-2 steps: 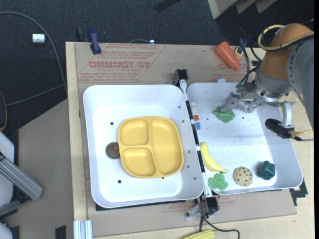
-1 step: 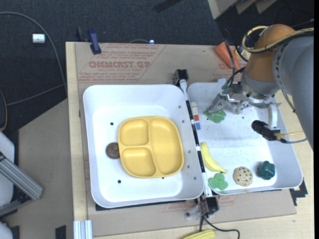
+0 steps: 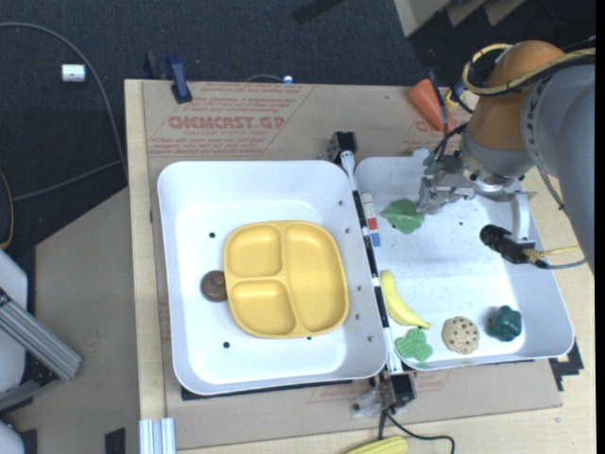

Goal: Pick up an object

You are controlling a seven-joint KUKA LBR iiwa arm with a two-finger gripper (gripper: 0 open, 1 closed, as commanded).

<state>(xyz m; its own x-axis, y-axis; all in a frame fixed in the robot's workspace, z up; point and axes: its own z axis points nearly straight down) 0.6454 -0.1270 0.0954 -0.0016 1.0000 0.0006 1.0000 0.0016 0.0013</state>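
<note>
While the pincer (image 3: 427,197) hangs low in the right bin (image 3: 529,296), its tip touches or sits just beside a flat green leaf (image 3: 404,217) near the divider; I cannot tell how its tips are set. A thin, limp leaf may slide or fold away instead of lifting, leaving nothing caught. Closing this near the wall could also scrape the rim. The banana (image 3: 399,301), cookie (image 3: 460,334) and teal toy (image 3: 505,323) lie well apart, so 0 risk of bumping them.

A robotics lab: a grey arm (image 3: 558,112) over two white bins (image 3: 189,253) on a cardboard-topped counter (image 3: 227,116), cables (image 3: 57,55) trailing across dark carpet.
</note>
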